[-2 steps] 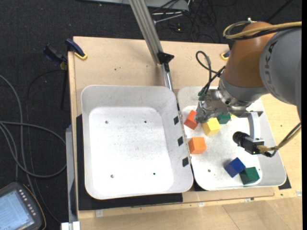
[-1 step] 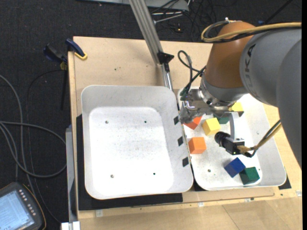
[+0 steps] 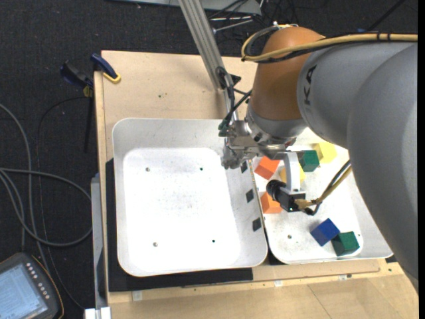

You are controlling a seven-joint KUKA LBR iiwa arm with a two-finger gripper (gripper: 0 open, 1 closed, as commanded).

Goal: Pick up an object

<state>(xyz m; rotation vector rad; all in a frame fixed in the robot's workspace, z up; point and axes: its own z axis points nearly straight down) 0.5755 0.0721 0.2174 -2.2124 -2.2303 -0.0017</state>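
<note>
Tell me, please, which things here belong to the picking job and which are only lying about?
For the job: gripper; right white plastic bin; orange block; green cube; yellow block; blue cube; dark green cube.

Lying about: blue-and-yellow clamp on the bench corner; grey handheld screen; black floor cables.

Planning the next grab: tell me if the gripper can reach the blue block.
Probably yes: the blue block lies uncovered in the right bin, the gripper at that bin's edge; the dark green block alongside may crowd the grasp.
</note>
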